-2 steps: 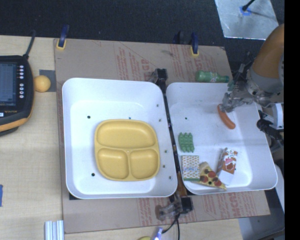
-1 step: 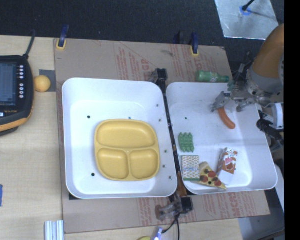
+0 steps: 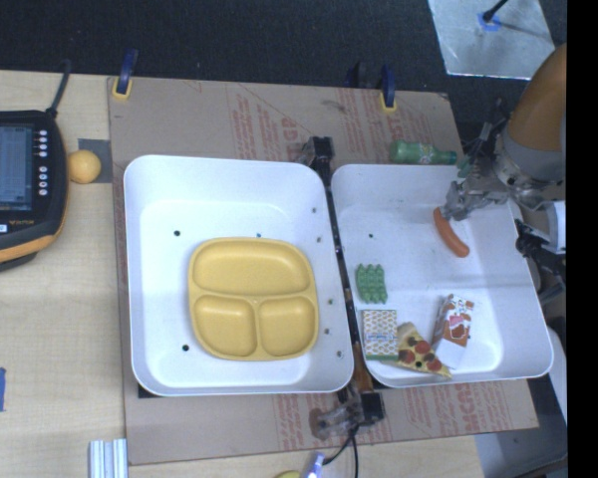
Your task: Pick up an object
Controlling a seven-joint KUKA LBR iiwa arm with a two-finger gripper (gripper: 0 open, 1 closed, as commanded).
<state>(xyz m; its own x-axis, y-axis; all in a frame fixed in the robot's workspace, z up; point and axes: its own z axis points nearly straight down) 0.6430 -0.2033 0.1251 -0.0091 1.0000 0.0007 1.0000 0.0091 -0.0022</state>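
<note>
Pizza slice toy [image 3: 419,352] lies at the near edge of the rt bin [image 3: 508,361], w/ a small patterned card [image 3: 380,332] touching it on the left and a red-and-white packet [image 3: 457,323] just beside it on the right. Green studded block [image 3: 371,283] sits a bit farther back, near the bin's left wall. Hot dog [image 3: 452,233] lies tilted in the far part of the same bin, and the hand [image 3: 465,198] hangs right over its upper end, touching or nearly so (can't tell if the fingers are apart or together, too dark and blurred). Left bin [image 3: 149,267] holds a yellow divided tray [image 3: 252,298], flat, 3 compartments. Green bottle [image 3: 422,152] lies on the counter [image 3: 50,347] just behind the rt bin. Black-and-orange pendant [image 3: 15,189] rests at far left, w/ a yellow ball [image 3: 84,165] beside it.
</note>
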